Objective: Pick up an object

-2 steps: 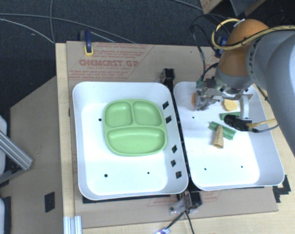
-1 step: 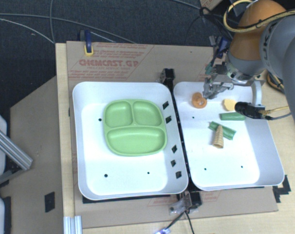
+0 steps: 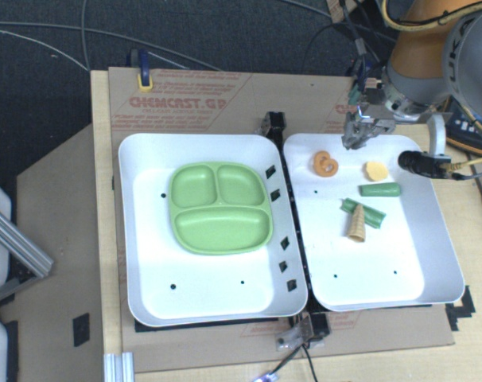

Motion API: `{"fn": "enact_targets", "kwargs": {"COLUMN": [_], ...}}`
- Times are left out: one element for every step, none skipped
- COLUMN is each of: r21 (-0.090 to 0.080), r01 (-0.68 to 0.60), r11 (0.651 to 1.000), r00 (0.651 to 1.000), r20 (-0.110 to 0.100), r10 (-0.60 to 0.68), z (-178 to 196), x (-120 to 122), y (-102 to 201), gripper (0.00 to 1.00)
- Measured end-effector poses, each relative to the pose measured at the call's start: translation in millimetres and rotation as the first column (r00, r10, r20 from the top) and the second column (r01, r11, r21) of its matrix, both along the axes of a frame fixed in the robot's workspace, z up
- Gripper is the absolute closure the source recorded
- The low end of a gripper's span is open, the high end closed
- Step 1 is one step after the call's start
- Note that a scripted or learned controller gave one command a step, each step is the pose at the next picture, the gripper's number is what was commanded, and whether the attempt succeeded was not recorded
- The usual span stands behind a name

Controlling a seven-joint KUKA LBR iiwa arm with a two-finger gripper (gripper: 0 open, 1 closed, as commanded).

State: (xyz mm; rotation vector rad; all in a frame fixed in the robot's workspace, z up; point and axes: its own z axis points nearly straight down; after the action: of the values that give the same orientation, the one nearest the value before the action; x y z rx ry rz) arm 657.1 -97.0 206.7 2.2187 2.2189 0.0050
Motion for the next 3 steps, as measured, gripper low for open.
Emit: {"fn": "enact_targets", "kwargs": {"r21": [-0.001, 0.003, 0.003], "r01": [-0.001, -0.004, -0.004], "r11": [1.0, 1.0, 1.0], "r00": [1.0, 1.0, 1.0], "r20": [0.003, -0.008, -0.008], "r10": [0.001, 0.004, 0.004], "z": [55.2, 42.1, 43.3], "x": [1.6, -18.1, -35.0], "y": [0.0, 39.7, 82.4], "gripper": [1.0, 1.0, 1.0]}}
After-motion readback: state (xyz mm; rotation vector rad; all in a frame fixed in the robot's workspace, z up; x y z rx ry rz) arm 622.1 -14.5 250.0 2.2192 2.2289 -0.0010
